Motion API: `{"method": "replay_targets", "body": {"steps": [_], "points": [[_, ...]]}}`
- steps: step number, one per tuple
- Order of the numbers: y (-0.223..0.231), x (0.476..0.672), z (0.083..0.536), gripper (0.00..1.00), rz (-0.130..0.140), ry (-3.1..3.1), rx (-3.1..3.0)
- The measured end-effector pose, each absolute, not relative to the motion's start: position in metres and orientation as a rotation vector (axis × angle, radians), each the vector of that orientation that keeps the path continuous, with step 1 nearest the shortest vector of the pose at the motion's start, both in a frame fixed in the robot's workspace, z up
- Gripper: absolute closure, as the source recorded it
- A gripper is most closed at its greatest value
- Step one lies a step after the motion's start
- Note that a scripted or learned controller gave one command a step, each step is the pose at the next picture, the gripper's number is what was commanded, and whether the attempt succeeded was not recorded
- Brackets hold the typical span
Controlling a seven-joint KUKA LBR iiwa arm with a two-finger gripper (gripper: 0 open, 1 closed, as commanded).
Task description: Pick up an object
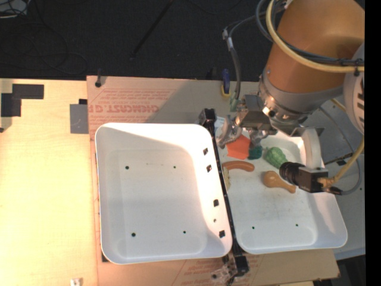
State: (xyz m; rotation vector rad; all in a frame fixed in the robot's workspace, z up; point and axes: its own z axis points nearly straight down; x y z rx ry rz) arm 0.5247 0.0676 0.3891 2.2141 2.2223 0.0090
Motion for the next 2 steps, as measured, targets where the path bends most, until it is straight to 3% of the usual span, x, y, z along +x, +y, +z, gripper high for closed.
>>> {"method": "replay_targets", "body": {"steps": [1,2], "points": [[-0.005,0.498,0.356,1.0,-0.009,2.217,2.232],[-0.039,0.474,0.293,1.0,-0.01,2.223,2.23]]}}
